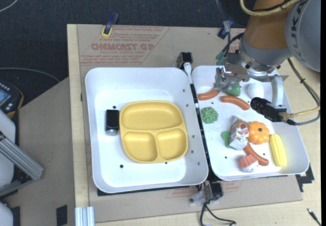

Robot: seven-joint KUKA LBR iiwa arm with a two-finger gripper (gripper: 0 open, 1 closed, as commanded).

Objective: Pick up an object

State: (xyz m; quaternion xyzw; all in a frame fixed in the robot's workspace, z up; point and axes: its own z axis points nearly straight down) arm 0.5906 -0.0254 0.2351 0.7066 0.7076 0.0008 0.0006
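A: Where is the gripper (224, 81) right now?

B: Low over the far end of the right bin (295, 161), close to that bin's left wall. It hangs just above a green toy (234, 89), with one sausage (207, 95) to its left and another sausage (236, 101) just in front of it.

A: Has it got hold of anything?

B: I cannot tell. The wrist and the metal parts cover that spot, so whether it is open or closed, or touching the green toy, stays unclear.

A: What else lies in that bin?

B: A broccoli piece (209, 114) near the left wall, a small carton (238, 134) with an orange pumpkin (258, 133) touching it, a corn cob (277, 149) along the right side, and a reddish sausage piece (250, 158) at the near end.

A: And the left bin (97, 82)?

B: A yellow divided plate (152, 131) sits in the middle, with a small black block (112, 120) just beside its left edge. Both bins rest on a worktop (76, 67) covered with brown board.
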